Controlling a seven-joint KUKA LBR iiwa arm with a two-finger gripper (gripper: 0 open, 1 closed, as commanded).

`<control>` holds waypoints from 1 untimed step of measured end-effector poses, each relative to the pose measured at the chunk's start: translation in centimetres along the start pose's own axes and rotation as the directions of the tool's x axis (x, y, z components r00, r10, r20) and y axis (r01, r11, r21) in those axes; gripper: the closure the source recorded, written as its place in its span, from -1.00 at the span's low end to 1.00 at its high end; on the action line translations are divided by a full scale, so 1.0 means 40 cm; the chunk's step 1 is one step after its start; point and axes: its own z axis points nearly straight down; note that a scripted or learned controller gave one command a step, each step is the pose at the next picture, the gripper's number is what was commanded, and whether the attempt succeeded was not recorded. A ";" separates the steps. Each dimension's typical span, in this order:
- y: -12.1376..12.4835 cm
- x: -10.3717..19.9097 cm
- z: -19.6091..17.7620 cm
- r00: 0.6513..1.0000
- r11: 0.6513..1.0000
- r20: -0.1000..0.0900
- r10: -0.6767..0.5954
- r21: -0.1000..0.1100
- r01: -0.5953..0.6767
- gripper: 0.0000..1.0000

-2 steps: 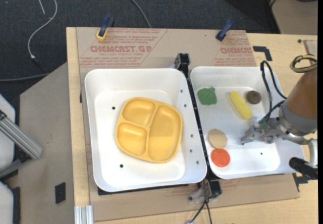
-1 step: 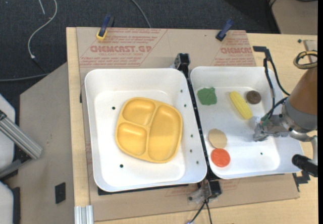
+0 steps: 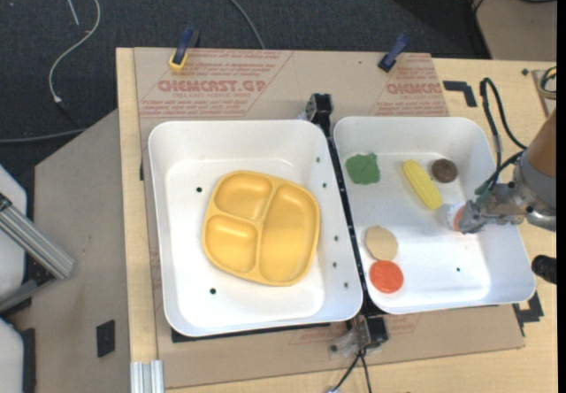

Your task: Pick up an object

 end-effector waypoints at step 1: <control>0.003 -0.027 -0.144 1.000 1.000 0.001 0.000 -0.002 0.000 1.00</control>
